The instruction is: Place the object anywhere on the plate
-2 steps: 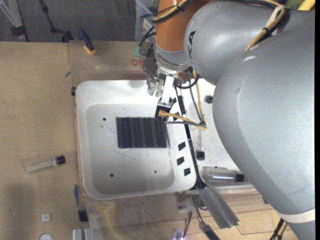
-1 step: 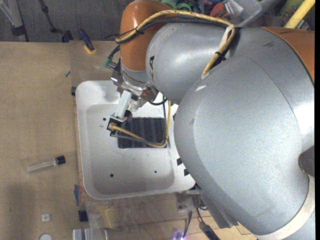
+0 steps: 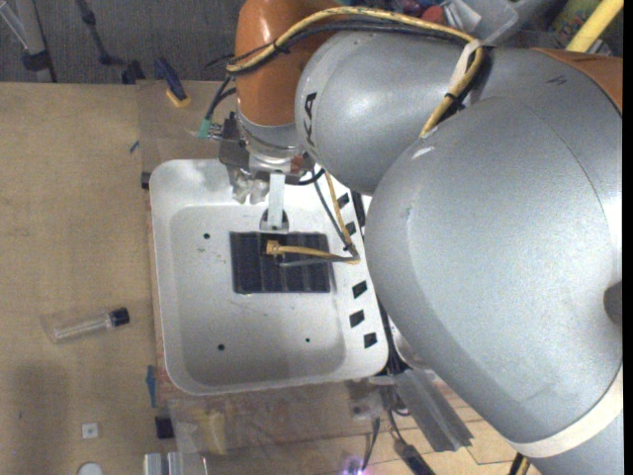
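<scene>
The grey metal two-finger gripper (image 3: 253, 188) hangs over the far rim of the shallow white plastic bin (image 3: 188, 295), about midway along that edge. Whether it is spread or pressed together I cannot tell, and no held thing can be made out. The bin floor bears a few tiny dark dots (image 3: 220, 345), too small to name. A small clear tube with a black cap (image 3: 85, 323) lies on the tan bench (image 3: 69, 186) beyond the bin's left wall. It is well apart from the gripper, toward the near-left, with its long axis roughly parallel to the bin's near edge. Which thing is the object, and where the plate stands, I cannot tell. The bulky grey arm (image 3: 475, 245) covers the bench's right side.
</scene>
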Action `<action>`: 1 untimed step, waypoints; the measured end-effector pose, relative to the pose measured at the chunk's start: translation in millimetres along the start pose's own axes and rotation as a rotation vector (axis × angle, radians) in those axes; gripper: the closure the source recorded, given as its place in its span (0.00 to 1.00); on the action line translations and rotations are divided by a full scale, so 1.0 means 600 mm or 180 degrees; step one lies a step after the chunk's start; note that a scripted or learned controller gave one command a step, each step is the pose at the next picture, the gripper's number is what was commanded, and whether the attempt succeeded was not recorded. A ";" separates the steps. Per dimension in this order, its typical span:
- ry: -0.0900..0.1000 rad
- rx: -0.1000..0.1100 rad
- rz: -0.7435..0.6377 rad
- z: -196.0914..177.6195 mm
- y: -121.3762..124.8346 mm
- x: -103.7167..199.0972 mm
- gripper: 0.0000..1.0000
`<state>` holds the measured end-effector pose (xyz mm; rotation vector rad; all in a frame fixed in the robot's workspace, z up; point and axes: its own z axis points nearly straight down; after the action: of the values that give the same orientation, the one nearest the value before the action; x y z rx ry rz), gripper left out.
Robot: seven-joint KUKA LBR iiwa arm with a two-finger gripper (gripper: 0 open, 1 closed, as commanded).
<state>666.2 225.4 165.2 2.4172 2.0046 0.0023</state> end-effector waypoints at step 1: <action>0.0007 0.0002 0.2077 -0.051 0.002 -0.002 1.00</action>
<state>667.0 223.7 195.8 2.9345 1.1248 0.0051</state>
